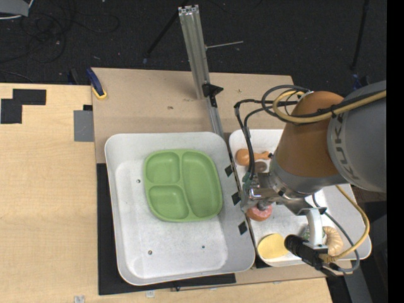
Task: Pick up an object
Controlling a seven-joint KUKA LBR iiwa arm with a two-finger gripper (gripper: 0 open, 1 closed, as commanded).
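My gripper (257,202) hangs low over the left side of the right bin (353,248), right above a small red-pink object (259,213) that peeks out below it. The arm's orange band and grey wrist hide the fingers. An orange round object (242,156) lies near the bin's upper left. A yellow round object (273,247) sits at the bin's front left. A tan, pastry-like object (332,240) rests at the front right, beside a black part of the arm.
The left bin (126,245) holds a green three-compartment plate (184,185). A metal post (197,49) rises behind the bins. Black and yellow cables loop over the arm above the right bin. Wooden bench surface lies to the left.
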